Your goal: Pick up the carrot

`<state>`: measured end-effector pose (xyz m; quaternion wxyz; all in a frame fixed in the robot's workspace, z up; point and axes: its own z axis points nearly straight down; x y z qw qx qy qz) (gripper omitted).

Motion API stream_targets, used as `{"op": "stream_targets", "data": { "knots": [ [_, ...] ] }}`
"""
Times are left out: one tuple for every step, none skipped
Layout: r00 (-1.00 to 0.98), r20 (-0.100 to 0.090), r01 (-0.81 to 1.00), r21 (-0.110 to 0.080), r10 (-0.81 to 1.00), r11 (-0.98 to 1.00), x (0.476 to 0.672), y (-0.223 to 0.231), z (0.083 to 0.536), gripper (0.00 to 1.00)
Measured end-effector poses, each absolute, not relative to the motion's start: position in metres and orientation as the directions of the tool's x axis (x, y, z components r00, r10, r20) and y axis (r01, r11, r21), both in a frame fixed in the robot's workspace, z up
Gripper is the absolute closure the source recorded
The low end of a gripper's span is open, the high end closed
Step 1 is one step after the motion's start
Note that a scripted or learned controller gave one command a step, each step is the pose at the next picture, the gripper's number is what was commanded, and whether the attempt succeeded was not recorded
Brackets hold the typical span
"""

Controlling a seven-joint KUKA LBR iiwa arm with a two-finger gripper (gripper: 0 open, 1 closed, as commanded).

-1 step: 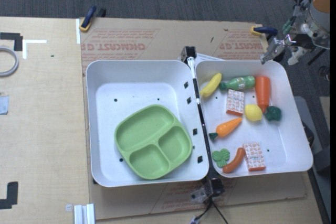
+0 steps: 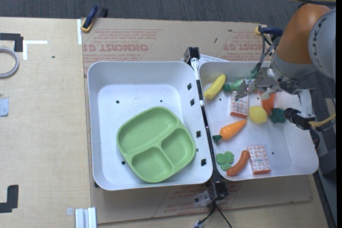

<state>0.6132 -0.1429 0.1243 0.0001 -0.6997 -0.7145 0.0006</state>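
The carrot (image 2: pixel 233 128) is orange with a green stub at its lower-left end. It lies at a slant in the middle of the right bin (image 2: pixel 299 160). My gripper (image 2: pixel 249 88) hangs over the upper part of that bin, up and to the right of the carrot and apart from it. It is above a red-and-white box (image 2: pixel 240 107) and beside a yellow lemon (image 2: pixel 257 115). The grey arm with its orange band (image 2: pixel 299 34) comes in from the right.
In the right bin also lie a yellow banana (image 2: pixel 215 86), a small green piece (image 2: pixel 233 84), an orange-and-green toy (image 2: pixel 271 107), a sausage (image 2: pixel 238 164), a green leaf (image 2: pixel 225 158) and a second box (image 2: pixel 259 159). The left bin (image 2: pixel 107 88) holds a green divided plate (image 2: pixel 155 144).
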Motion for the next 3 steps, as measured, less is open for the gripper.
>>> {"op": "stream_targets", "data": {
  "knots": [
    [0.0,0.0,1.0,-0.001,1.0,0.0,0.533,-0.107,0.107,0.0],
    [0.086,0.0,0.996,-0.001,0.996,-0.086,0.49,-0.099,0.093,0.0],
    [0.088,0.001,0.996,0.001,0.996,-0.088,0.491,-0.099,0.103,1.0]
  ]
}}
